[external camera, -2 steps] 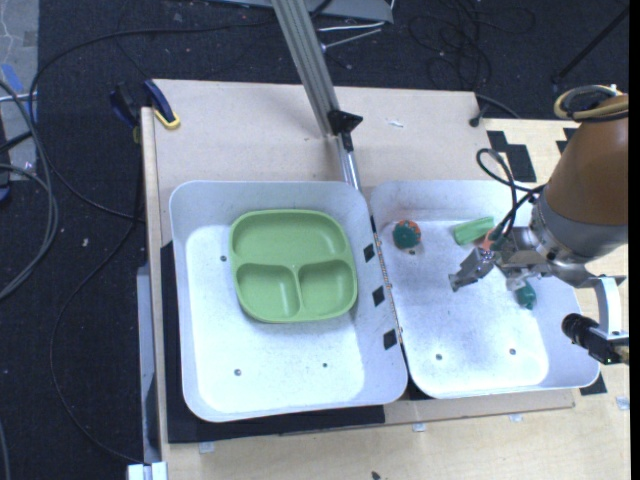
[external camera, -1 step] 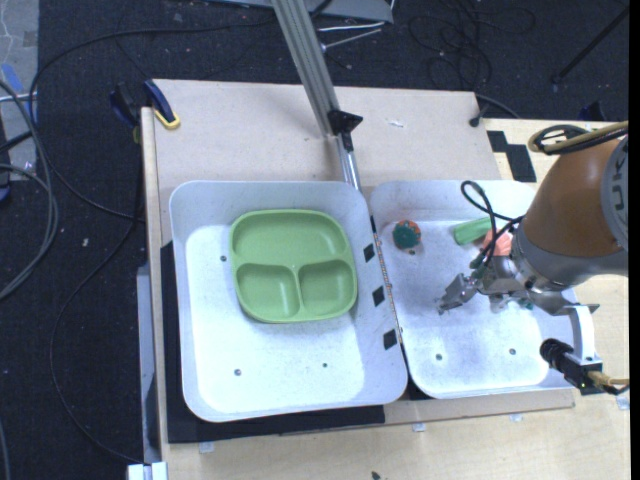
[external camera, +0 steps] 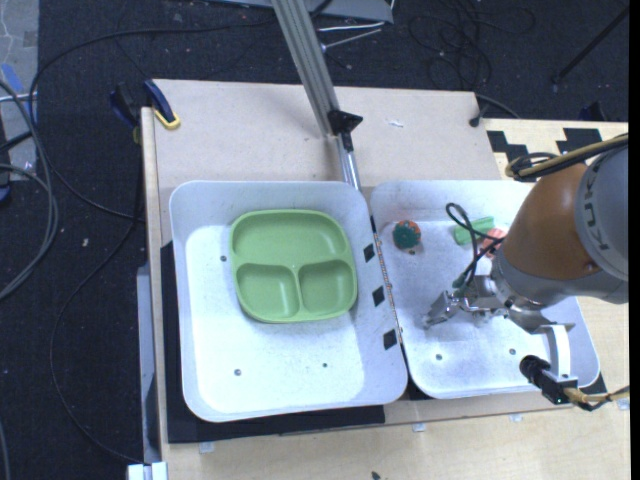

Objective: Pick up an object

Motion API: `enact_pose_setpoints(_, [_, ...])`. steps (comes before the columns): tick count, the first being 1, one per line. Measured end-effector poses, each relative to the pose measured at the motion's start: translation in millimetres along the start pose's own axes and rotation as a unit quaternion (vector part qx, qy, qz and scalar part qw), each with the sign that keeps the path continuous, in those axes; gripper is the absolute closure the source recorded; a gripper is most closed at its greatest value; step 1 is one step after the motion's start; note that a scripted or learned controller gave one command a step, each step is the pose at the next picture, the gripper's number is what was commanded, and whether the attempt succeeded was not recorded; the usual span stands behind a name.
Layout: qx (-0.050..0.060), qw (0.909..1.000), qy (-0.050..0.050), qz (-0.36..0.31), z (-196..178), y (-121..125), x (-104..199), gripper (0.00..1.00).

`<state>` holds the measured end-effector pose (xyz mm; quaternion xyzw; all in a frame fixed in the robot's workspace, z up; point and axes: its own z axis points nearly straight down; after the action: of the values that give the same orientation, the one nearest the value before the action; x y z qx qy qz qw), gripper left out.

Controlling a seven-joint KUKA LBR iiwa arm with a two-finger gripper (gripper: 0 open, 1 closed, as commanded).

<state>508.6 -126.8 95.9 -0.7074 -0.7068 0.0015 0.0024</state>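
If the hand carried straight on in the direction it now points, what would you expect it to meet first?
The hand points toward the view's left, low over the right bin. Its line crosses bare bin floor, so it would probably meet that bin's left wall first, by the black clips. Depth is hard to judge from this slant.

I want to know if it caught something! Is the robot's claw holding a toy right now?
Gripper: low over the right bin, nothing visible between its fingers; whether it is open or shut cannot be told.
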Motion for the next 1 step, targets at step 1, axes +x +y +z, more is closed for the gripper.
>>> enact_pose_setpoints(1, [-0.002, 1.0000, 0.000, 0.001, -13.2, 1.4, -0.3, 1.00])
